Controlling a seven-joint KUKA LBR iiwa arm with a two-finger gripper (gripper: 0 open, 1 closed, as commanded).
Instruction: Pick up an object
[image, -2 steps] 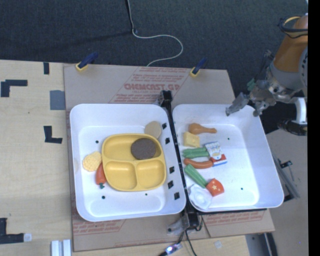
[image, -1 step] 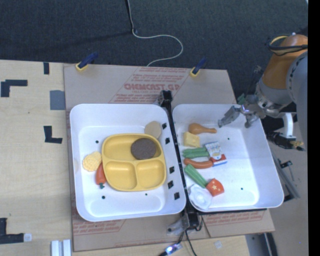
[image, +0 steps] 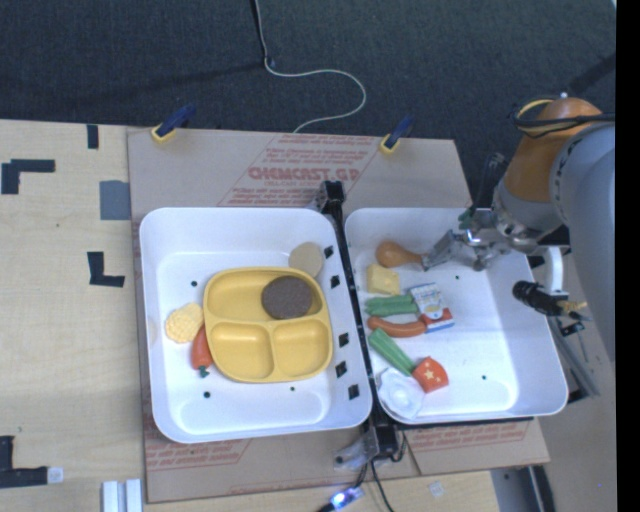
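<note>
Reaching in from the right, the hand (image: 436, 252) hangs over the right bin (image: 500, 390), its fingers pointing at a brown drumstick (image: 398, 255); whether they are spread or pressed together cannot be told. Near the drumstick lie a yellow block (image: 382, 280), green beans (image: 390, 306), a small carton (image: 430, 300) and a strawberry (image: 431, 374). Occupying the left bin (image: 250, 425), a yellow divided plate (image: 268, 325) carries a brown patty (image: 289, 296).
</note>
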